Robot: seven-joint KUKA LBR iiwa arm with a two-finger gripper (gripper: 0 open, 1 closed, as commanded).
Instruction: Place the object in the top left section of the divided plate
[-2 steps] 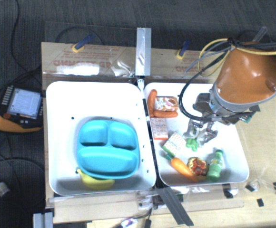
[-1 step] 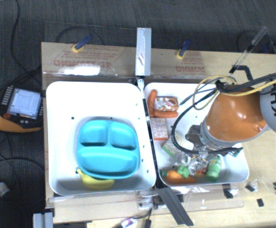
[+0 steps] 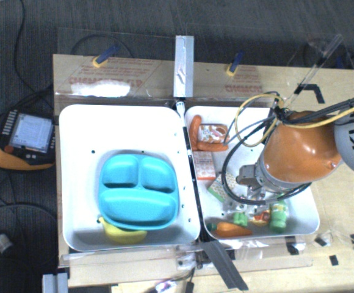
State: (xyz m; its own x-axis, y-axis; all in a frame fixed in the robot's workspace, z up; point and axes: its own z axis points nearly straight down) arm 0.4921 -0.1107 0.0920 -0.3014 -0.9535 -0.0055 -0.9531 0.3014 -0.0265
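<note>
A blue divided plate (image 3: 139, 191) lies in the left bin (image 3: 79, 133), its top left section (image 3: 118, 171) bare. A yellow banana (image 3: 123, 234) peeks out from under the plate's near edge. The arm reaches down into the right bin (image 3: 308, 221), and its gripper (image 3: 250, 207) hangs low over a cluster of toy foods near the bin's front. Below it lie a carrot (image 3: 231, 228), a small green piece (image 3: 240, 218), a red-orange item (image 3: 262, 218) and a green bottle-shaped item (image 3: 278, 217). The wrist hides the fingers.
A sausage (image 3: 195, 131) and a packaged snack (image 3: 212, 133) lie at the back of the right bin, with a flat packet (image 3: 204, 165) along the divider. Cables loop around the wrist (image 3: 250, 127). A handheld device (image 3: 27, 136) sits left of the bench.
</note>
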